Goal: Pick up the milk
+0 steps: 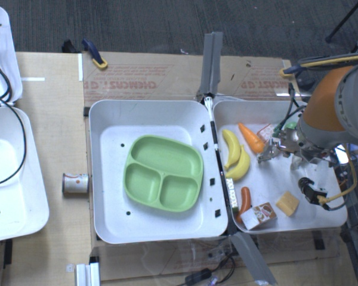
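Brown-and-white milk carton (262, 215) lies tilted at right bin's (322, 222) front edge, beside sausage (244, 199). Gripper (273, 149) hovers near carrot (251, 137); jaw state indeterminate. Approach squarely, avoiding sausage.

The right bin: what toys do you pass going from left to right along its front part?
Hot dog → milk carton → cheese block.
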`<state>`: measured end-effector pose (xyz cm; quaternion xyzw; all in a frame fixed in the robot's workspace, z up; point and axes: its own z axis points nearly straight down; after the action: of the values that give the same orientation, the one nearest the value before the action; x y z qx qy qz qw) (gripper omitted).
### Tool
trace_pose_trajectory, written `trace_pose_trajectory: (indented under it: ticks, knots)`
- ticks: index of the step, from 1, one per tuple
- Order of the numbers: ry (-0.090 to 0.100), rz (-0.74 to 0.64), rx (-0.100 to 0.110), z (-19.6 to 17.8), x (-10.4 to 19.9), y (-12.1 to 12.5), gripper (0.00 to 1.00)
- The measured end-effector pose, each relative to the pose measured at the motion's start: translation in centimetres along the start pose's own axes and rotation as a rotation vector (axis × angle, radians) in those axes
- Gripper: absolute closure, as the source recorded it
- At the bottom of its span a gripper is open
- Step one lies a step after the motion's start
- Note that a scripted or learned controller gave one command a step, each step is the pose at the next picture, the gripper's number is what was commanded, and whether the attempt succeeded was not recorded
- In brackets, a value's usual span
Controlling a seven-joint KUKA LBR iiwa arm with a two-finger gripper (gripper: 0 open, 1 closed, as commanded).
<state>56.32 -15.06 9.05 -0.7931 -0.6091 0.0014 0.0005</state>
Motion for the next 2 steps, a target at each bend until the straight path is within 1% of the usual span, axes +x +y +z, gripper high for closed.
trace_pose_trajectory:
  ticks: [1,2]
  knots:
    - [0.001,0.08,0.002,0.0,0.3,-9.06,0.0]
    - [0.002,-0.259,0.0,-0.26,0.29,-9.0,0.0]
